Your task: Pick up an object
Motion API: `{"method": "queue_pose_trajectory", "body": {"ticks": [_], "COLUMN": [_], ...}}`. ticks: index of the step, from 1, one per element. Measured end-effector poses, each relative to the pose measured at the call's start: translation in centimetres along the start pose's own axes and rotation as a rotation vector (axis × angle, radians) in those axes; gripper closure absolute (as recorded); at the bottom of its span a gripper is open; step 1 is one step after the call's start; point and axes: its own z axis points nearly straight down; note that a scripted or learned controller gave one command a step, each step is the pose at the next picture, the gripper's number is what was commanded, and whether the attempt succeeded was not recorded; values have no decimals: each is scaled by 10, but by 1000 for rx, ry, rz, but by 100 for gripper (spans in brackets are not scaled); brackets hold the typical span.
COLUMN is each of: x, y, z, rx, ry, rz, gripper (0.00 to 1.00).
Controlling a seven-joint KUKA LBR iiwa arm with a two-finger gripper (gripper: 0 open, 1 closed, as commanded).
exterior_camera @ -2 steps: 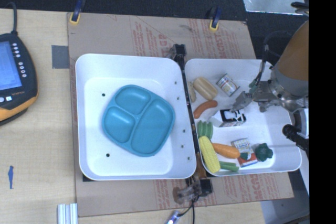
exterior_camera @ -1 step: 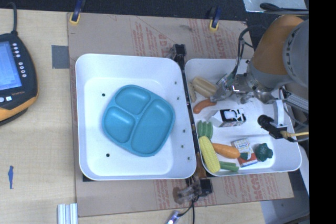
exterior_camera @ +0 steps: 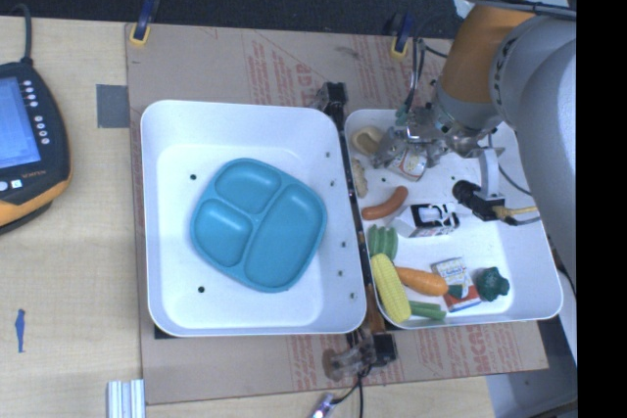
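The arm comes in from the right and its gripper [exterior_camera: 413, 152] sits low over the far end of the right bin [exterior_camera: 534, 308], among a cluster of small things I can't make out clearly. Whether it is open or closed, I cannot tell from here; nothing is visibly lifted, so I'd judge the pick not yet done, with the grasp and the lift both left. The nearest clear candidate is the sausage [exterior_camera: 383, 203], lying on the bin floor just in front of the gripper, its long axis running slantwise from the lower left up toward the right, toward the gripper. Further toward the near end lie a corn cob [exterior_camera: 389, 288], pointing along the bin's left wall, and a carrot [exterior_camera: 422, 281] lying across. The left bin [exterior_camera: 167, 210] holds a blue divided plate [exterior_camera: 259, 224], well apart from the arm.
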Motion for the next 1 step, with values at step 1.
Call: {"method": "queue_pose_trajectory", "body": {"ticks": [1], "x": [7], "y": [0], "z": [0], "rx": [1], "ry": [0], "rz": [1], "gripper": [0]}}
